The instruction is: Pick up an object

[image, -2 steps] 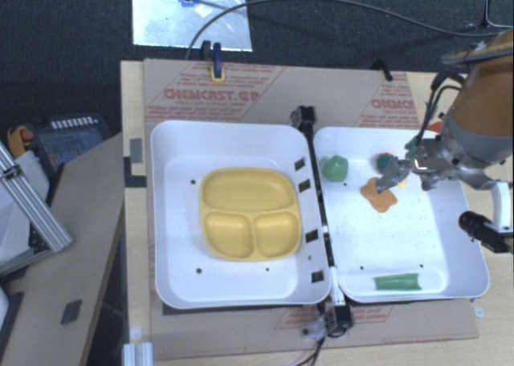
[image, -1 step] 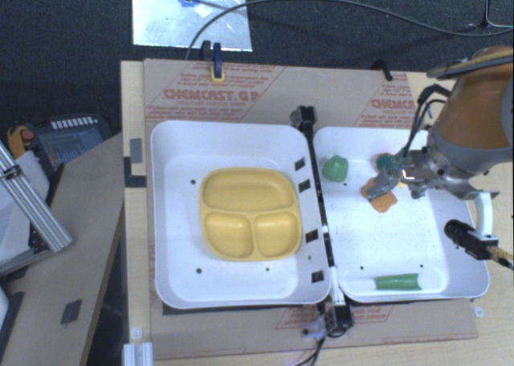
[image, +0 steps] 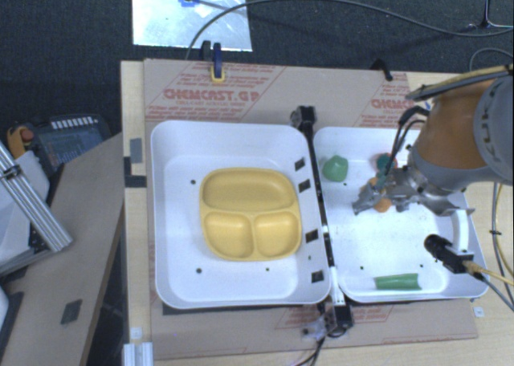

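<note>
you see the worktop (image: 136, 220) with two white bins side by side. the left bin (image: 173, 196) has a yellow tray (image: 249, 212) in it, with one big part and two small parts. the right bin (image: 401, 244) has a round green thing (image: 335, 168) near its top left, and a long green thing (image: 396, 281) lying flat near its bottom edge. your arm (image: 458, 140) comes in from the right and bends down into the right bin. the claw (image: 377, 200) is low over the bin floor, well apart from both green things. a small orange thing (image: 384, 205) sits right at the claw tips. you cannot tell if the claw is open or closed, or if it grips the orange thing.
</note>
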Controlling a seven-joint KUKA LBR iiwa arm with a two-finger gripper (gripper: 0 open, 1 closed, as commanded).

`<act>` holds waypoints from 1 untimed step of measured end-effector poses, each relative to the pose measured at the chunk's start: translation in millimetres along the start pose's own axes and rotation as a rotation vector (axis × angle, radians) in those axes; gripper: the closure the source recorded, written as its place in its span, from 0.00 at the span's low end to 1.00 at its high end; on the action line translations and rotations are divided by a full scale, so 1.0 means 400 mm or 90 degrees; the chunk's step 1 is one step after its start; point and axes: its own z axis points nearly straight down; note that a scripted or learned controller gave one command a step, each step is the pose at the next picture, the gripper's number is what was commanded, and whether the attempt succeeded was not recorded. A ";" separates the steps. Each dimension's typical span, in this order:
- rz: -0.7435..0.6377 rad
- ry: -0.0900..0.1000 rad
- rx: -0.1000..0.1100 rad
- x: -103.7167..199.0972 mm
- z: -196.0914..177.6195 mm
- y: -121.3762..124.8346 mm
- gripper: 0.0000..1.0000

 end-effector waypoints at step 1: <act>0.000 0.000 0.000 0.001 0.130 -0.002 0.00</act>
